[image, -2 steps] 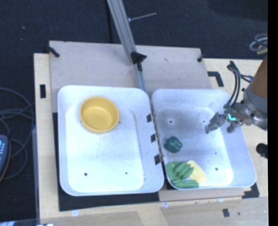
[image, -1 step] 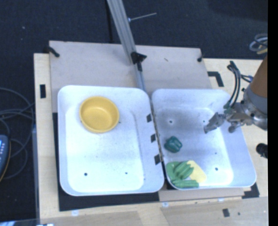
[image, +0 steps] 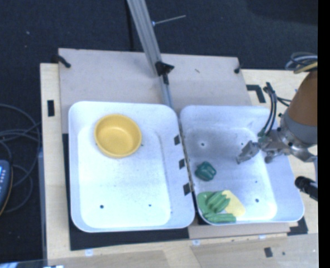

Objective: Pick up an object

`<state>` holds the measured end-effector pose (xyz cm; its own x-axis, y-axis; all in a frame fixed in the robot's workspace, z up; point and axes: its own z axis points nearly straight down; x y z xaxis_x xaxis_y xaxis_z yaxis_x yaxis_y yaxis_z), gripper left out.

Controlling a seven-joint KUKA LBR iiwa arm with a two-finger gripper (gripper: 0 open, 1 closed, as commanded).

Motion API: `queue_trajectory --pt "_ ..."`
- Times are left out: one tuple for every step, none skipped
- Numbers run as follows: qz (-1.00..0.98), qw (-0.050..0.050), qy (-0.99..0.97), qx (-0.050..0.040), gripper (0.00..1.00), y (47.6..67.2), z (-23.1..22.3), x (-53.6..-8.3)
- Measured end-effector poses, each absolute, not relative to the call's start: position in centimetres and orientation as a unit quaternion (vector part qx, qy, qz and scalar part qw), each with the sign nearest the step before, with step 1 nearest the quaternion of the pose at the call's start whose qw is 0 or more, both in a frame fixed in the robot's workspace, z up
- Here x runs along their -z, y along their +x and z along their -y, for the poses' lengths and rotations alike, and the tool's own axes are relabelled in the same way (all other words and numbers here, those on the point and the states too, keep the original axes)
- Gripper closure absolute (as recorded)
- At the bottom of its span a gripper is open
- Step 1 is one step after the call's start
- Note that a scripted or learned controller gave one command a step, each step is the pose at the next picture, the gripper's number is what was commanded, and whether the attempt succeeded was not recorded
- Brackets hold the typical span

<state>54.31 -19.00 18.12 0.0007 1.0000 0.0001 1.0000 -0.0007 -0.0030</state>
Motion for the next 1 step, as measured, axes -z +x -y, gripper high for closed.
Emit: queue_trajectory --pt "0.707 0.001 -0.707 -0.0011 0.00 53.55 19.21 -13.66"
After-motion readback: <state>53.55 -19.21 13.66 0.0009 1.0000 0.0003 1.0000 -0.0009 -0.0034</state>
